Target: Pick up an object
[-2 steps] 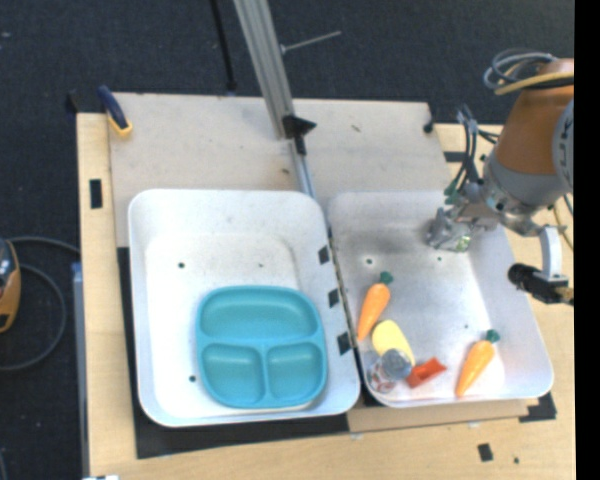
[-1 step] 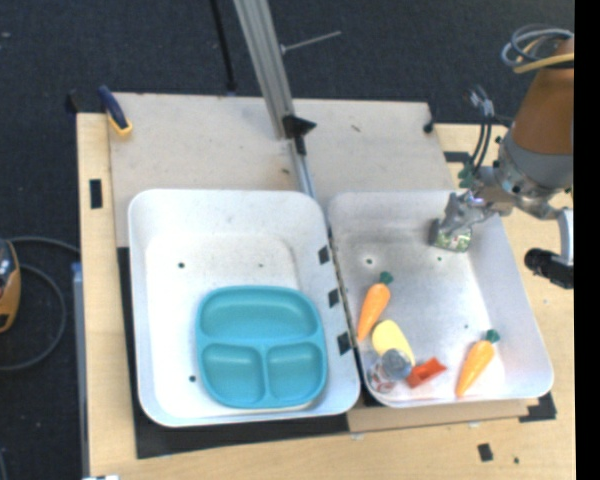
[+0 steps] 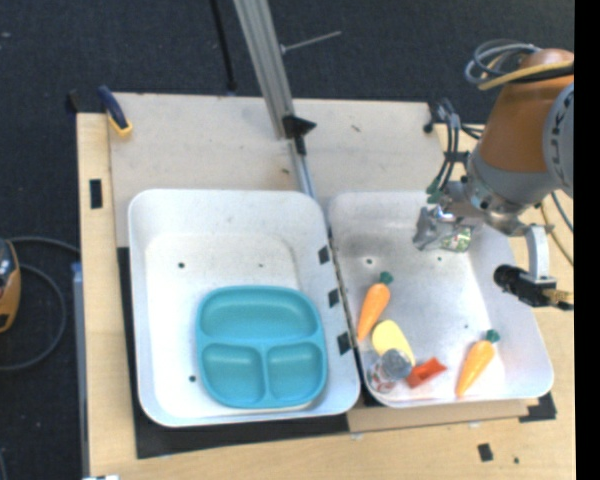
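The right bin (image 3: 500, 388) holds an orange carrot (image 3: 373, 309) with a green top near its left wall. A second carrot (image 3: 476, 364) lies at the front right. A yellow piece (image 3: 391, 339), a small red piece (image 3: 427, 371) and a greyish round item (image 3: 385, 372) cluster at the front. My gripper (image 3: 442, 231) hangs over the back part of the right bin, up and to the right of the first carrot. A small greenish patch (image 3: 460, 238) shows by the gripper; I cannot make out what it is.
The left bin (image 3: 160, 228) carries a teal divided plate (image 3: 263, 346) at its front. An aluminium post (image 3: 265, 53) rises at the back between the bins. A black fitting (image 3: 520, 285) sticks out by the right bin's right wall.
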Robot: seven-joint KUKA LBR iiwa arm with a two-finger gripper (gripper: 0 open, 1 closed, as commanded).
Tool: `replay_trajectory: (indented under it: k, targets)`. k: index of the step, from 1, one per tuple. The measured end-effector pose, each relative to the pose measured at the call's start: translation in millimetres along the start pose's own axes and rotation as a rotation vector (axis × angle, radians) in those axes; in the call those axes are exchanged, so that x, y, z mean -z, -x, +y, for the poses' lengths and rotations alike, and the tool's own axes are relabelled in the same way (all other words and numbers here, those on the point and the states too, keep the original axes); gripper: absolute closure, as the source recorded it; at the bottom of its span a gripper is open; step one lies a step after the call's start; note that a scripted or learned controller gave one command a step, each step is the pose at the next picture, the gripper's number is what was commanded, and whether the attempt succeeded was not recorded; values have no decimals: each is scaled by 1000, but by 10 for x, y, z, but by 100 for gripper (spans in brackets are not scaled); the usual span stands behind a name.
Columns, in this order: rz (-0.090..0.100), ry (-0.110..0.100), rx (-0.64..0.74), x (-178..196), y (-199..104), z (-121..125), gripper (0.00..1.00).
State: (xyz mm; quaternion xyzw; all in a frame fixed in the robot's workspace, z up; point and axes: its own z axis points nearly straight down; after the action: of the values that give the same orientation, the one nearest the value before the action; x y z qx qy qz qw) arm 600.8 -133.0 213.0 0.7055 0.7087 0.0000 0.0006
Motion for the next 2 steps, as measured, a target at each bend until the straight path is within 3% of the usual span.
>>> replay_trajectory:
  k: [2]
  targets:
    - [2, 0, 3, 119, -1037, -170, 100]
